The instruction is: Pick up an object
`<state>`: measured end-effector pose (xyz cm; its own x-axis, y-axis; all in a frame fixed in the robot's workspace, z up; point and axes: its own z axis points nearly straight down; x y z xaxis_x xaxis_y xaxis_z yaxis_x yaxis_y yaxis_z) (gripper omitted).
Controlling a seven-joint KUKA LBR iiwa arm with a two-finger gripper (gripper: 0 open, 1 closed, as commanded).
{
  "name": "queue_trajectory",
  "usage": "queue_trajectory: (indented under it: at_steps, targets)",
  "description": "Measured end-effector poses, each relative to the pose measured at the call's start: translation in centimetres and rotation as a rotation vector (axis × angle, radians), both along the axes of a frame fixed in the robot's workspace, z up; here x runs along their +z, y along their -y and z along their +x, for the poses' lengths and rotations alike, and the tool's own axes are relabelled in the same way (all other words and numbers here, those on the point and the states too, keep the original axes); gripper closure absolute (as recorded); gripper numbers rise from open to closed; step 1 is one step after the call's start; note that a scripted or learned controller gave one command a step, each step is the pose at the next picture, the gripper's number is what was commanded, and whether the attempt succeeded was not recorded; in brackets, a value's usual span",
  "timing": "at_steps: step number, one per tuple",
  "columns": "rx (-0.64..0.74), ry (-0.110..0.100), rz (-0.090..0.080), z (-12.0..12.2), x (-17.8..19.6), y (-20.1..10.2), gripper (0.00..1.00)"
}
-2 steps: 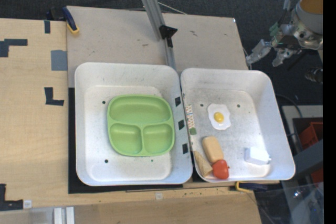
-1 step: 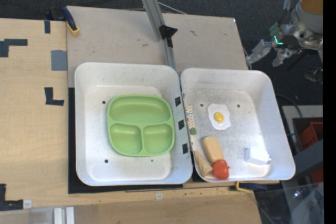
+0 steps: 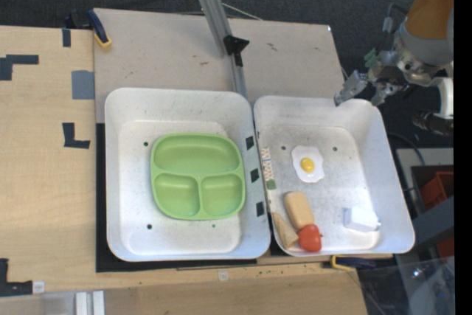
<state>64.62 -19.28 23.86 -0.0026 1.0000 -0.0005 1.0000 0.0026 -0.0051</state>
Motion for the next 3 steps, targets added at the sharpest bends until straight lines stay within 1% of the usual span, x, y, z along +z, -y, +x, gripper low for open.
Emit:
queue_trajectory:
  at_steps: [1,2,3]
  targets:
    - [0.0,-0.003,0.001,0.2,-6.1,-0.8,0.0]
    - [-0.001,-0.001,0.0,0.1,-10.7,-0.4,0.0]
    - [0.001,0.003,-0.001,0.2,-9.3,-0.5,1.0]
